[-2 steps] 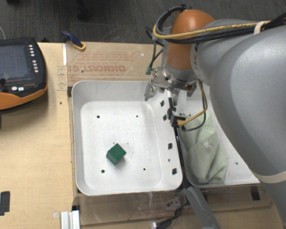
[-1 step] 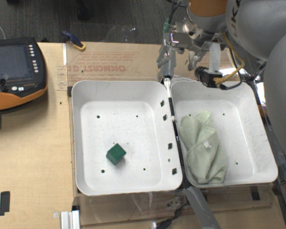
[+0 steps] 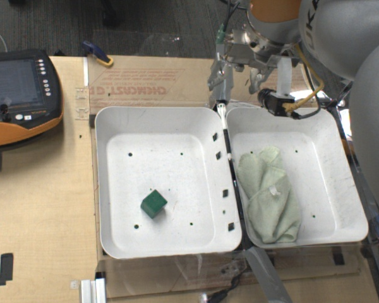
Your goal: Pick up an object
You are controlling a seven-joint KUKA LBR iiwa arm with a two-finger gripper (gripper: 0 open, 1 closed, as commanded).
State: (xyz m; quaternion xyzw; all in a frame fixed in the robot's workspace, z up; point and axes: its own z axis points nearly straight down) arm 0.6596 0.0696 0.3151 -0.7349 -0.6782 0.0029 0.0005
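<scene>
**A:** Where are you in the pick?

**B:** At the approach, I'd judge. Your gripper hangs over the bins' far rim, jaws slightly apart, holding nothing.

**A:** The target?

**B:** The green block lies well below-left of the jaws; descend there.

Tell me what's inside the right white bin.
The right shallow white bin holds one crumpled pale green cloth against its left wall. Whatever may lie beneath the cloth is covered.
</scene>
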